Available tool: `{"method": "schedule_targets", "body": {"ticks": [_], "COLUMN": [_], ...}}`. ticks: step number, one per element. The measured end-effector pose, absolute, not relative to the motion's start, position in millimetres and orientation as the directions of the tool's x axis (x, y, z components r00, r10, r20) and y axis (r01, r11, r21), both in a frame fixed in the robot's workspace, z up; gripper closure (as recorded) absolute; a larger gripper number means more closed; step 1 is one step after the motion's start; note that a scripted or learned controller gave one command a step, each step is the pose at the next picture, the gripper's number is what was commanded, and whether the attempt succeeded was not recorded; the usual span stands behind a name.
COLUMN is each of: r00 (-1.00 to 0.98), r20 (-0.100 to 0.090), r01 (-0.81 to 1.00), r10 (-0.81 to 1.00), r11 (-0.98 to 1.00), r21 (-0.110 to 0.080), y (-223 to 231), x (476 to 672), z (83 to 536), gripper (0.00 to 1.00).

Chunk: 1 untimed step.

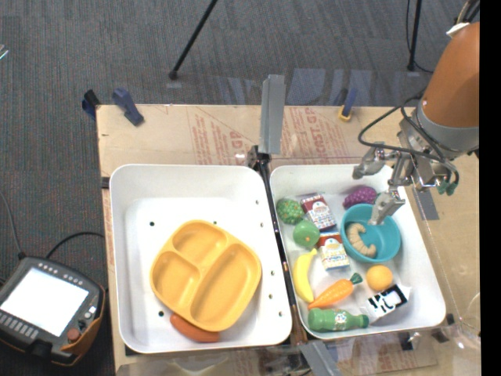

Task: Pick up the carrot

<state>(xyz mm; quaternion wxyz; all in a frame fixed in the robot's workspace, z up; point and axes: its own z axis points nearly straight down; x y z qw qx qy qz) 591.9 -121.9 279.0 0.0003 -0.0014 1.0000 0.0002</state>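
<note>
Camera view shows the carrot lying in the right bin, taken here as the landmark for all places. It rests in the bin's lower middle, tip pointing lower-left, green top toward an orange. A banana sits just beside its tip, a green bottle just below it, and a small juice carton just above.

The claw hangs over the bin's upper right, above a teal bowl that holds a pale ridged thing, perhaps a pastry. Its fingers appear spread, with nothing between them. The carrot is well apart from it, untouched.

By my judgement the approach step is in hand. The next move calls for travelling toward the bin's lower middle, turning the fingers across the carrot's length, then descending into the narrow gap left by its neighbours.

Most of the arm is cut off at the frame's right. The fingertips blur against the bowl, so their exact height is hard to judge.
</note>
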Motion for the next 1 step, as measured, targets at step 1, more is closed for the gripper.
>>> {"method": "schedule_targets", "body": {"ticks": [1], "r00": [-0.995], "r20": [0.014], "r01": [-0.097], "r10": [-0.097], "r11": [0.995], "r21": [0.006], "y": [-106.4], "x": [562.3], "z": [105.6], "gripper": [0.0]}}
